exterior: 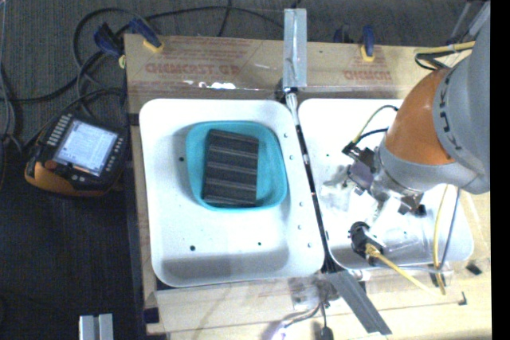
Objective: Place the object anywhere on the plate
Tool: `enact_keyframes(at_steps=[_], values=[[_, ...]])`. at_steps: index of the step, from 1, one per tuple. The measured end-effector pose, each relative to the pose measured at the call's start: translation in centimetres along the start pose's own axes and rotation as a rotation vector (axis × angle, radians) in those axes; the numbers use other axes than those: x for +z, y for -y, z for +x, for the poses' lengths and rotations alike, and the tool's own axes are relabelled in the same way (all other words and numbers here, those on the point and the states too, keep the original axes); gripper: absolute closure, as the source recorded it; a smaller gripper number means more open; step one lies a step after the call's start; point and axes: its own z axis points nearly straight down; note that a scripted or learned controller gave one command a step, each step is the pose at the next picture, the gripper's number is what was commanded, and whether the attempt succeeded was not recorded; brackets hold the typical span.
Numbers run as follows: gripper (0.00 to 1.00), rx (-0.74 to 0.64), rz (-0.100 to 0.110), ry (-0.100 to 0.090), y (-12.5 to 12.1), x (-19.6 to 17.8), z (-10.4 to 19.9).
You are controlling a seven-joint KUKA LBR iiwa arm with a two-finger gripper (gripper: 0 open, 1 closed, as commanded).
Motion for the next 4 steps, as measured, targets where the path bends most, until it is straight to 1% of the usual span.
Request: enact_keyframes(at_steps=[1, 2, 3, 4], values=[[0.00, -0.220, -0.006, 0.000, -1.6, -9.6, -1.8], [0.00, -0.031, -0.002, 0.000, 3.4, -4.1, 4.3], [0.00, -0.135, -0.005, 0.001, 0.0, -10.7, 0.1], [0.00, -0.268, -0.004, 0.001, -3.9, -9.1, -3.9]])
